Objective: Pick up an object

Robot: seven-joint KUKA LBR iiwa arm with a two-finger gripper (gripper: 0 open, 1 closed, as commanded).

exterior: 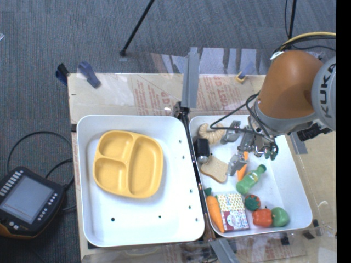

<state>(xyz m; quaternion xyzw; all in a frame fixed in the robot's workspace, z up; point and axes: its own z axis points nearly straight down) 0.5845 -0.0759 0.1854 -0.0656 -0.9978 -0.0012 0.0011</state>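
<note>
The likeliest target is the small green bottle (pixel 250 179) lying tilted in the right bin (pixel 290 179), its cap toward the upper right and its body just below the end effector (pixel 241 160). It looks like a light, hard plastic toy, smooth and rounded, so it would probably roll or squirt out of a loose pinch; the surest hold seems to be across the middle of its body, square to its long axis, rather than at the narrow neck. Just to its left lies a slice of toy bread (pixel 215 170), flat and harder to get under. Below sit a carrot (pixel 215 212), a small printed box (pixel 233 211), and a cluster of round pieces, red (pixel 262 217) and green (pixel 280 216), near the bin's lower right corner. The end effector hangs low over the bin between the bread and the bottle; whether it is parted or closed cannot be told from this angle, and nothing is visibly held in it. The left bin (pixel 164 223) carries a yellow divided plate (pixel 129 163), well apart from the action. Both bins rest on the table (pixel 126 95).
</note>
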